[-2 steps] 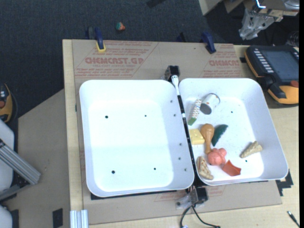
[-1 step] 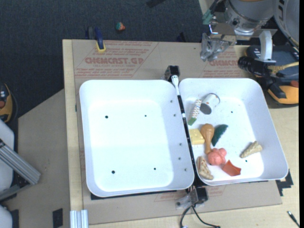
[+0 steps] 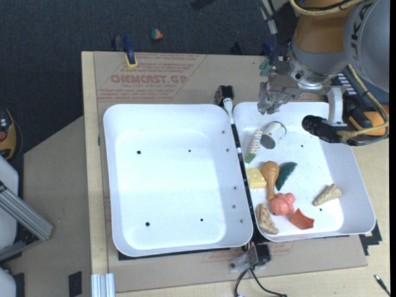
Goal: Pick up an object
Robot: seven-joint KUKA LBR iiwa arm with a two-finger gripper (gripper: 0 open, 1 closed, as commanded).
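Observation:
My gripper (image 3: 270,106) hangs over the back left corner of the right bin (image 3: 346,166), a little above a small grey cup (image 3: 271,134) lying on its side. Nothing shows between its fingers. Below the cup lie a white comb-like piece (image 3: 255,143), a yellow block (image 3: 256,177), an orange-brown drumstick shape (image 3: 270,174), a dark green piece (image 3: 286,173), a pink lump (image 3: 282,204), a red piece (image 3: 301,219), a tan bread-like piece (image 3: 266,219) and a beige wedge (image 3: 327,195).
The left bin (image 3: 167,178) sits beside the right one, joined along a black hinge strip (image 3: 237,159). A black cylinder (image 3: 322,129) on the arm juts over the right bin's back edge. Cardboard (image 3: 154,76) lies behind the bins.

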